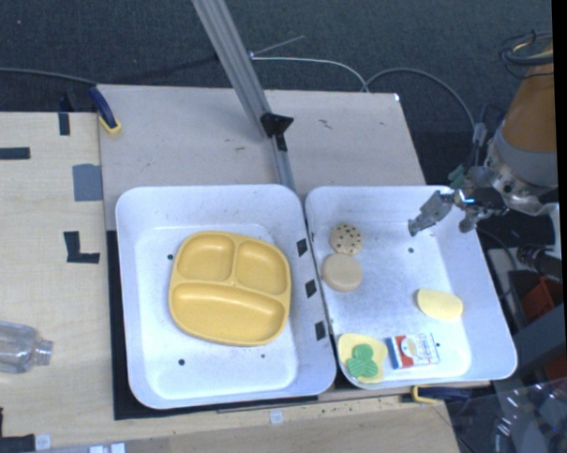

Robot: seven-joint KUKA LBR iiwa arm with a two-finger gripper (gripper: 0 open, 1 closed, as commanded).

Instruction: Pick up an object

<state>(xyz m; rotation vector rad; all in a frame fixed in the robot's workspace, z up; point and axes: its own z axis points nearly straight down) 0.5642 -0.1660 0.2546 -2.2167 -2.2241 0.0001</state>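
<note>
The gripper (pixel 442 212) hangs spread and holding nothing over the right bin's (pixel 477 353) far right edge, well apart from the cookie (pixel 345 238), puck (pixel 342 272), lemon (pixel 440 304) and carton (pixel 412 350).

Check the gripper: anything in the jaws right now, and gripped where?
Nothing held. The gripper hangs above the right bin's upper right corner with nothing between its jaws; the yellow piece and the cookie lie untouched.
</note>
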